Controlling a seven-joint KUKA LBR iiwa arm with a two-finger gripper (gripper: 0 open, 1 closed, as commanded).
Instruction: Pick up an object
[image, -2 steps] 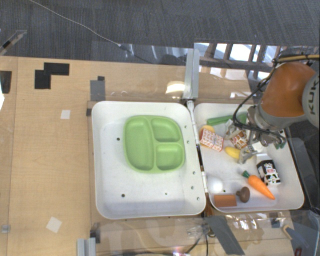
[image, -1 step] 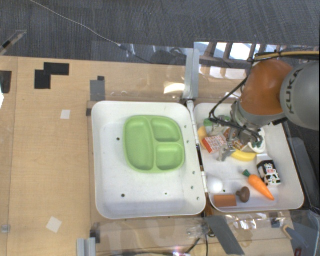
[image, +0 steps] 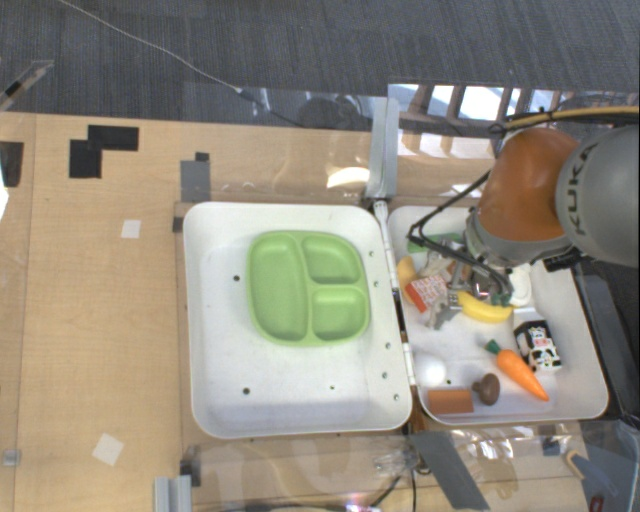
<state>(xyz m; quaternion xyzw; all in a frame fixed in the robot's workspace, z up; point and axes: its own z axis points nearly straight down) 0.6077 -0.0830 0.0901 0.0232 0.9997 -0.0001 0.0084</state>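
Wooden bench (image: 90, 330) carries two white bins; the left bin (image: 220, 400) holds a green tray (image: 306, 287). Over the right bin (image: 575, 395), at center right, my gripper (image: 452, 305) hangs with fingers slightly parted, gripping nothing, just beside the banana (image: 487, 310) and the red packet (image: 425, 292).

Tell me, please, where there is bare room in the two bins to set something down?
Left bin: bare floor rings the green tray, widest along the near edge. Right bin: crowded around the claw, banana and carrot; a small bare patch lies near its front left corner.
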